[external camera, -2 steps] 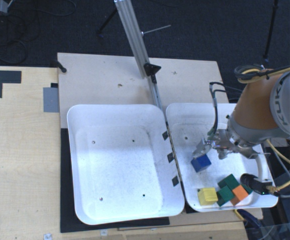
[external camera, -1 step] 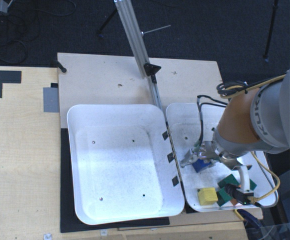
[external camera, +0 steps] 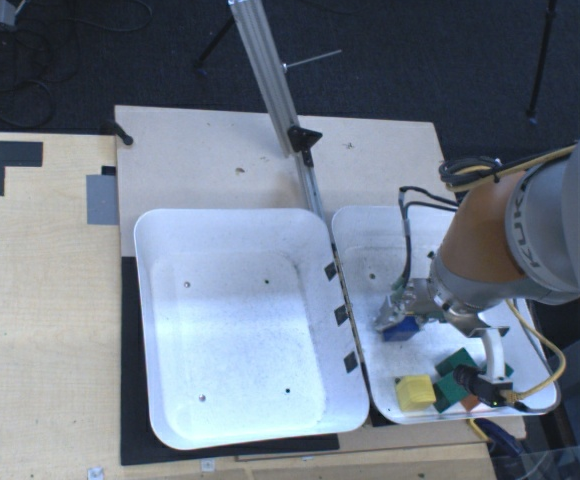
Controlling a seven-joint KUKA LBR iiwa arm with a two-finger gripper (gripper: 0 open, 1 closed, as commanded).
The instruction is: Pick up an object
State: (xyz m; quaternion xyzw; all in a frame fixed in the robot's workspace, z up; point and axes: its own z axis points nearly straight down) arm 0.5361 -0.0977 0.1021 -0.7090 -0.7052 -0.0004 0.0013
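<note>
Two shallow white bins sit side by side on the tabletop (external camera: 220, 158). The left bin (external camera: 160, 258) is the larger in view, its floor plain white with a few small dark specks. The right bin (external camera: 360, 238) carries the objects, all in its near half. A blue block (external camera: 400, 330) lies near the middle of that bin, right at the hand (external camera: 398, 316), which reaches down from the arm (external camera: 500, 238) on the right. The hand touches or nearly touches the blue block, but whether the block sits between the fingers cannot be told, nor how far the hand is open. Nearer, a yellow block (external camera: 416, 392) rests by the bin's near rim. Just to its right lie a green block (external camera: 458, 362) and an orange-red piece (external camera: 473, 400), close together. A slanted metal rail (external camera: 270, 78) rises from between the bins toward the far side.
</note>
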